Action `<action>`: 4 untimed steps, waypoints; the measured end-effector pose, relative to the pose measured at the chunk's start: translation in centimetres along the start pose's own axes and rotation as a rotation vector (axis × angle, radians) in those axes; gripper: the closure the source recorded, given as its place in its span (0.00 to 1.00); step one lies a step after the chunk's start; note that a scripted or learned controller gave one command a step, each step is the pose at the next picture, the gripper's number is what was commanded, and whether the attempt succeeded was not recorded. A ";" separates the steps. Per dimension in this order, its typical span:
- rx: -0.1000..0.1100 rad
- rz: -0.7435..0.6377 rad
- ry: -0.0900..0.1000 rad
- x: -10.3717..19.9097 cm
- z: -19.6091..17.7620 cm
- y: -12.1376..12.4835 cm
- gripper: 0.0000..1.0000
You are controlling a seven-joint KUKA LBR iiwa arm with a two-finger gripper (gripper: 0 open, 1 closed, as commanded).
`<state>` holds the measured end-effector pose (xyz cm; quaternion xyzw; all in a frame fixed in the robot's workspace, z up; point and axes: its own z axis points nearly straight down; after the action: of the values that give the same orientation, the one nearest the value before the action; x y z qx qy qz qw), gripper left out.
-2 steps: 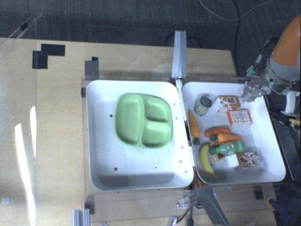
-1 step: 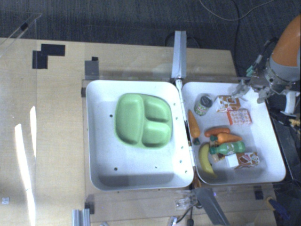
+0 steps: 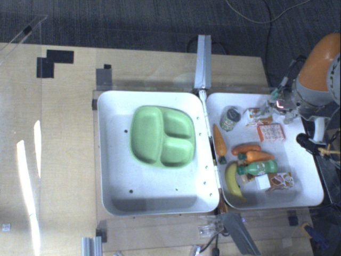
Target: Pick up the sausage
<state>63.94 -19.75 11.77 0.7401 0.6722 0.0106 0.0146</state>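
While the arm [image 3: 318,73] is held at the right edge of the frame, above the upper right corner of the right bin [image 3: 314,193], the sausage [image 3: 246,149] is seen lying flat near the middle of that bin, reddish and slightly curved, well apart from the tool [image 3: 282,103]. How far the tool is parted cannot be told, and nothing is seen in its hold. The sausage is pressed against a carrot [image 3: 257,156] just below it, with a green bottle [image 3: 258,168] and a banana [image 3: 232,179] lower still, so a grasp is judged to be crowded from that side. A second carrot [image 3: 219,140] lies along the bin's left wall. A green divided plate [image 3: 162,136] is set in the left bin [image 3: 114,185].
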 end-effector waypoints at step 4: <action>-0.027 -0.350 -0.010 3.6 0.4 -5.8 0.00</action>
<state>58.52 -15.61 11.13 0.6117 0.7904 0.0135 0.0295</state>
